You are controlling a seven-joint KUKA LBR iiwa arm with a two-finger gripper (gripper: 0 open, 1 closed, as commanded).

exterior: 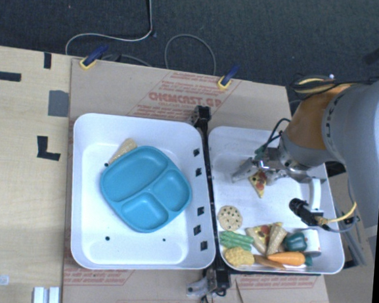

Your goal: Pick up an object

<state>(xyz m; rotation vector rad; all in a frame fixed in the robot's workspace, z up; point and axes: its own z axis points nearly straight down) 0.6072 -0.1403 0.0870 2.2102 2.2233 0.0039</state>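
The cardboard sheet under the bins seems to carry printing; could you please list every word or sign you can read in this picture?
Red print on the cardboard sheet above the bins: a line of letters and stripes, too blurred to read.
Black angular marks on the wooden bench: shapes, not text.
No print is legible on the bins, the blue plate or the toy food.

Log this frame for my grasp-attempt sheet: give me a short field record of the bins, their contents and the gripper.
left bin: holds a blue divided plate, with a tan wedge-shaped piece tucked under its upper left edge
right bin: toy foods along the near edge, among them a round cracker, a green bean pod and a carrot
gripper: over the right bin's far half
at gripper: a pizza slice at its tips; hold not confirmable
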